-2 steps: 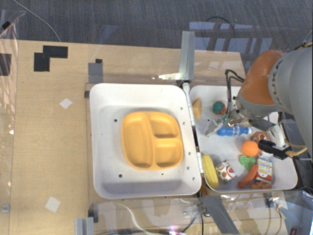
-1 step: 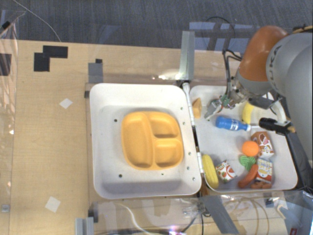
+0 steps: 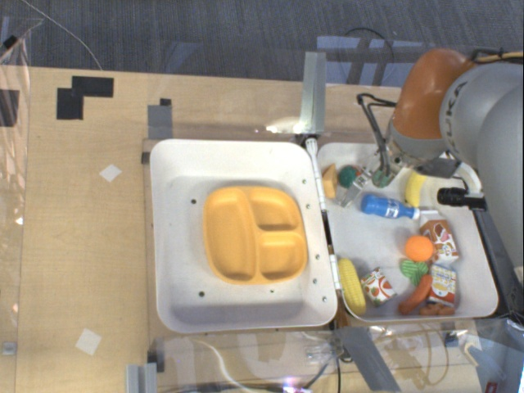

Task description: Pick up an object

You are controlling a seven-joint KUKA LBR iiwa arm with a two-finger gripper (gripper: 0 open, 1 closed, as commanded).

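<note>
The arm reaches in from the right and its gripper hangs low over the far-left part of the right bin. Its tip is too small and dark to read, so I cannot tell whether the claw is released or clenched, and nothing can be seen caught in it.

Just below the gripper, at about five o'clock from it, lies a blue bottle on its side — the likeliest thing to pick. It looks like light, stiff plastic, smooth and round, so it may roll or slip; a hold across the middle of the body, square to its long axis, seems safest.

At nine o'clock from the gripper sits a small green toy, and a yellow piece lies at three o'clock. Farther toward six o'clock are an orange ball, a corn cob along the bin's left wall and small cartons — all well apart from the claw. The left bin holds a yellow divided tray.
</note>
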